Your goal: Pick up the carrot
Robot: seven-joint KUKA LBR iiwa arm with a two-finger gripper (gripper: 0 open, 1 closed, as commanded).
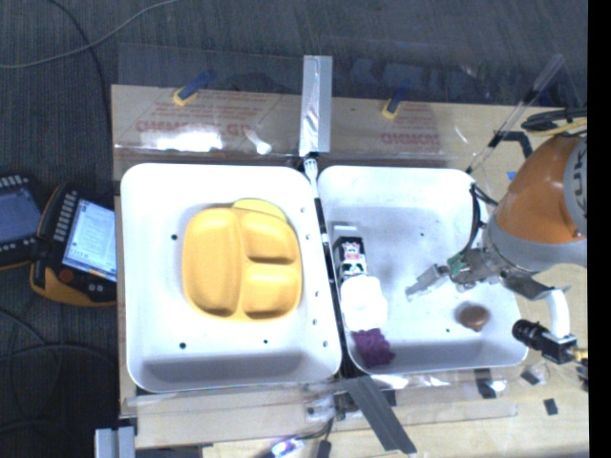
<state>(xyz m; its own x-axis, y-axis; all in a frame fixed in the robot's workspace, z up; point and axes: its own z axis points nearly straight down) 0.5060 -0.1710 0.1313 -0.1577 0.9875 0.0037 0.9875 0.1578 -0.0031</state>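
Looking down at the right bin (420, 184) from my station, I find no plain carrot shape. The nearest candidate is a small brownish-orange lump (473, 316) on the bin floor, and I take that as the carrot, with some doubt. I place everything else from the gripper (427, 281).

The lump lies just beside the gripper, toward the view's lower right, back on the arm's (539, 203) side and not out ahead of the tip. It looks rounded from here, so I can't read a long axis. It may be lying end-on to the camera, or it may simply be short. The gripper hangs low over bare floor and touches nothing I can make out. I cannot tell whether the jaws are apart or together, because the tool shows as one grey sliver. Nothing sits between them that I can see.

Left of the gripper, along the bin's dividing wall, a small printed carton (349, 249), a white block (364, 300) and a purple cluster (373, 345) stand in a row, well away from the lump. Further left, the other bin (153, 256) holds a yellow divided tray (241, 260).

My judgement is that the next move has to pull back toward the arm and down the view. The bin's near wall, close behind the lump, is the thing most likely to crowd the approach.
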